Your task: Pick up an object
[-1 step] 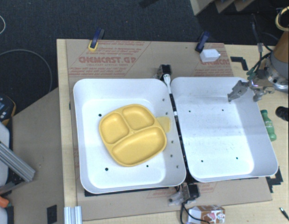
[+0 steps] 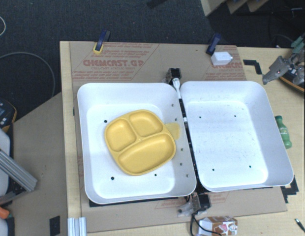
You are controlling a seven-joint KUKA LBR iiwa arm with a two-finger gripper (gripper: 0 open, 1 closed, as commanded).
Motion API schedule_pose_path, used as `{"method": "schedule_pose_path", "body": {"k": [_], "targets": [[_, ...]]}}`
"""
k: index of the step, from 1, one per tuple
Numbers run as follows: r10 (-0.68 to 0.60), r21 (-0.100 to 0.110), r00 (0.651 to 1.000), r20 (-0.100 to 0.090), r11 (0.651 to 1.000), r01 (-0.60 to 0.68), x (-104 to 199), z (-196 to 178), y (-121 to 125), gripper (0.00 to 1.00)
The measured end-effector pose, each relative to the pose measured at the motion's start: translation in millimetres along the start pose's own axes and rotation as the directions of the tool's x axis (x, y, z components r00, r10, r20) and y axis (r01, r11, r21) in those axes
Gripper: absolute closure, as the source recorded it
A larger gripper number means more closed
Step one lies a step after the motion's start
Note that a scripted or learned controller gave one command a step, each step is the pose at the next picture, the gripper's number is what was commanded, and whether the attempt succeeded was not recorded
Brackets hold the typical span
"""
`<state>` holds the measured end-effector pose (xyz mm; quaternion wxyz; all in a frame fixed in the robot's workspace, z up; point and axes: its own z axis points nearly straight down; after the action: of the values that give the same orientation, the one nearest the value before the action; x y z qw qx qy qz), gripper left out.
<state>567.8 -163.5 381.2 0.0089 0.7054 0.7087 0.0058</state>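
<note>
Setting: dark carpet all round, and a cardboard-topped surface (image 2: pixel 142 58) carrying two white bins side by side.
Left bin (image 2: pixel 88 132): holds the one thing worth picking, a yellow plate (image 2: pixel 140 141), lying left of centre in the frame.
Right bin (image 2: pixel 260 127): white floor with small dark dots.
Pincer (image 2: pixel 275 69): parked up at the upper right edge of the frame, well apart from the plate; its fingers look a little spread with nothing between them.
Plate: glossy yellow plastic, rounded, three compartments, lying flat and turned at an angle.
Risk: that plate is wide and low, so I'd judge a straight-down pinch finds little to bite on.
Cause: smooth rim and shallow walls; fingers could skid off or just shove it across the bin floor.
</note>
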Motion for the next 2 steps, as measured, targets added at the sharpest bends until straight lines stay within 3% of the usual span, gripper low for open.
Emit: {"method": "schedule_pose_path", "body": {"k": [1, 2], "targets": [[0.003, 0.002, 1.000, -0.001, 1.000, -0.003, 24, -123, -64, 0.00], [-0.004, 0.011, 1.000, -0.005, 1.000, 0.004, 96, -160, -85, 0.00]]}}
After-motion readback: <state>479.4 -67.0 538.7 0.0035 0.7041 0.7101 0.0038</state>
